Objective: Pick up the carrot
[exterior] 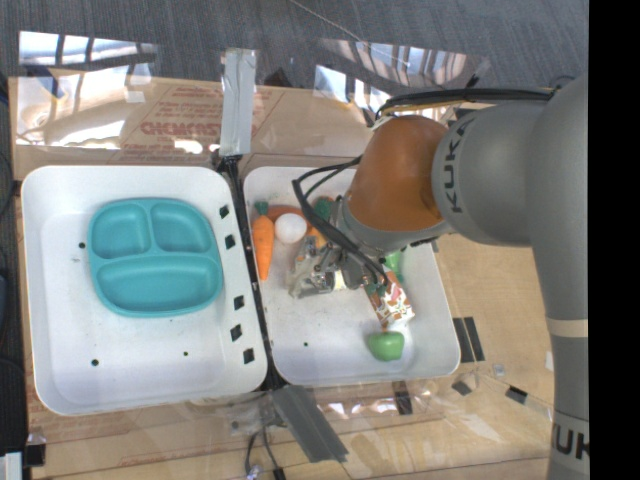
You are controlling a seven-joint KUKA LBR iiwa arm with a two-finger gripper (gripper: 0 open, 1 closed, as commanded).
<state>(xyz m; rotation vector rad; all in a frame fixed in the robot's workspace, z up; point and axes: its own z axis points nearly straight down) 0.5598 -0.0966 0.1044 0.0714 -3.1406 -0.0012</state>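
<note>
Camera view: carrot (263, 246) beside right bin's (440, 353) left wall.

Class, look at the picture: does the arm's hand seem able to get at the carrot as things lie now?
Probably yes. The carrot lies uncovered along the right bin's left wall, and the hand hangs just beside it. The wall and the white ball at its top crowd it somewhat.

The grey arm (530, 168) comes in from the right and bends down toward the middle of the view. Its orange band (400, 173) sits above the wrist, facing the camera, with black cables looping round it on the left. Below the band the hand (318, 273) points down and leftward, its metal parts low and close together.
</note>
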